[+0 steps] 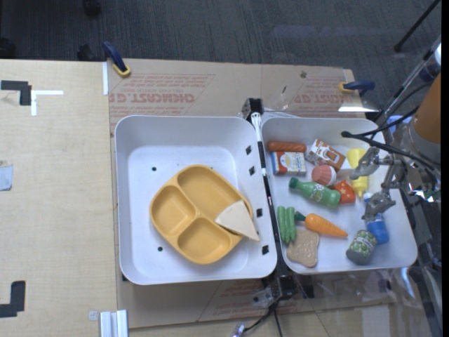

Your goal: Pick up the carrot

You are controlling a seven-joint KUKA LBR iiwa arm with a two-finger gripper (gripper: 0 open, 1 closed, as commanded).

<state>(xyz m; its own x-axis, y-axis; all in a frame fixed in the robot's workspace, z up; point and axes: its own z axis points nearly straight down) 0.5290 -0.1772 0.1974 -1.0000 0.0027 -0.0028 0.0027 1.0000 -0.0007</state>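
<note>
Nearest us, along the right bin's (403, 262) front wall, we're seeing a slice of bread (304, 249) and a green can (361, 246) sitting. Just behind them the carrot (325, 225) is lying flat, long axis running roughly left-right across the bin, green top toward the divider, tip pointing at the can. The gripper (374, 181) is hovering over the right side of that bin, fingers spread and holding nothing. So we're reading the carrot as left of the gripper and slightly toward the front edge. We're judging the next move as a shift left and down, jaws closing across the carrot's width.
</note>
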